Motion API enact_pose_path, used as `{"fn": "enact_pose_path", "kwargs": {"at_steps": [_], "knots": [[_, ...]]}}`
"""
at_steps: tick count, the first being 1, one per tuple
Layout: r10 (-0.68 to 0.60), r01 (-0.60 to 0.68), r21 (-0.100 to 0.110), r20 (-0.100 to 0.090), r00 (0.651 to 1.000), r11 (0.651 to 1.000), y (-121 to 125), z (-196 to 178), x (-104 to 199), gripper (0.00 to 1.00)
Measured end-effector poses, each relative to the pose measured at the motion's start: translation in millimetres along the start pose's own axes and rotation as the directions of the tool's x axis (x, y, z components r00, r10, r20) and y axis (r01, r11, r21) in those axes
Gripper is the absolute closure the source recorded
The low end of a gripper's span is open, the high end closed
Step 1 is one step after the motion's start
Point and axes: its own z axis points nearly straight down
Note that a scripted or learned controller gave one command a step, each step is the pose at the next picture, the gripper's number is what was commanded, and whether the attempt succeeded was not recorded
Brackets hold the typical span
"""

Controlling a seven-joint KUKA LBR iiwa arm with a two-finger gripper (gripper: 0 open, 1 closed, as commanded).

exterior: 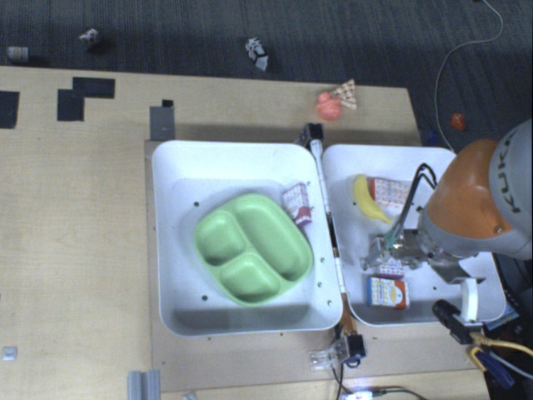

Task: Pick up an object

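Observation:
My gripper (381, 254) is low in the right bin (416, 307), at the end of the arm with the orange band (466, 198). Just below it lies a small carton with a blue and orange label (387, 292). A yellow banana (367, 198) lies at the back of the same bin, beside a white box with red print (390, 192). In the left bin (179, 223) sits a green divided plate (252, 247), with a small red and white packet (296, 203) at its far right edge.
A black cable (414, 192) runs down the wrist. A pink ball and a striped toy (336, 102) lie on the bench behind the bins. Black clips (312, 133) hold the bins together at the back and front.

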Motion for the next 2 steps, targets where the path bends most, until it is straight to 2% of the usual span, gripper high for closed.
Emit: {"fn": "enact_pose_path", "kwargs": {"at_steps": [1,2], "knots": [[0.002,-0.002,0.009,-0.004,1.0,1.0,-3,21,1,0.0],[0.001,-0.001,0.003,-0.004,1.0,1.0,0,10,2,1.0]]}}
